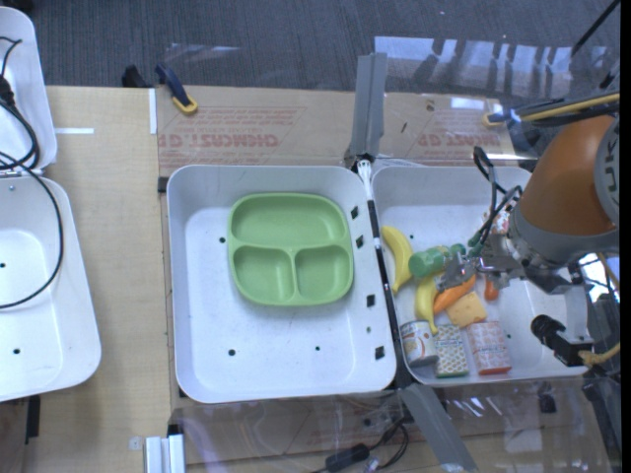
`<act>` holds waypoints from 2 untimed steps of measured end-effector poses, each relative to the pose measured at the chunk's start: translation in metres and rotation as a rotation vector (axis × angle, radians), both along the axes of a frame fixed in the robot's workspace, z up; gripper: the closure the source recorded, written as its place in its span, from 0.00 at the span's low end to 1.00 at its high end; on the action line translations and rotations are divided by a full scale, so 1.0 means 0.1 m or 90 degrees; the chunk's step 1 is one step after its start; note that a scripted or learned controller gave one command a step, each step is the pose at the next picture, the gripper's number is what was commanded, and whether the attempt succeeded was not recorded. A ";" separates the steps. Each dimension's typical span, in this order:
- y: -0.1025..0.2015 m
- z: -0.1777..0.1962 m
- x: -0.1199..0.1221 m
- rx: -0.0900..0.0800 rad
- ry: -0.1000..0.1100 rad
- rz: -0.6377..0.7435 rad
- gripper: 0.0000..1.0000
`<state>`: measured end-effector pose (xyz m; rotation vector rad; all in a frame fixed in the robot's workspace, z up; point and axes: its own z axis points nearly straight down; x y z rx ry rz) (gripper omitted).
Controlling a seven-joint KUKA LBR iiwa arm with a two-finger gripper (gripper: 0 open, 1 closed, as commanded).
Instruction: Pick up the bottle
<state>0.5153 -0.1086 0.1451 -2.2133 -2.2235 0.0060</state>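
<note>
Right, green bottle (pixel 430 261) lying on its side in right bin (pixel 434 200), between banana (pixel 398 254) and gripper (pixel 471 264); gripper low over clutter just beside bottle's cap end; finger spread, cannot tell; green tray (pixel 291 247) in left bin (pixel 197 294).

Left bin (pixel 197 294): green plate (pixel 292 247) sits toward 12 o'clock; bare floor runs from 4 through 6 to 8 o'clock.
Right bin (pixel 434 200): bare floor at 12 o'clock.
Clutter: bananas (pixel 399 256), green bottle (pixel 430 261), carrot (pixel 454 294), can (pixel 416 342) and packets (pixel 471 348) crowd the centre through 6 o'clock.
Arm (pixel 572 180): overhangs 3 o'clock.
</note>
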 end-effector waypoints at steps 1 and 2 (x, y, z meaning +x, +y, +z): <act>0.38 0.44 0.50 -0.002 0.000 -0.119 0.00; 0.14 -0.57 0.31 -0.001 0.000 -0.155 0.00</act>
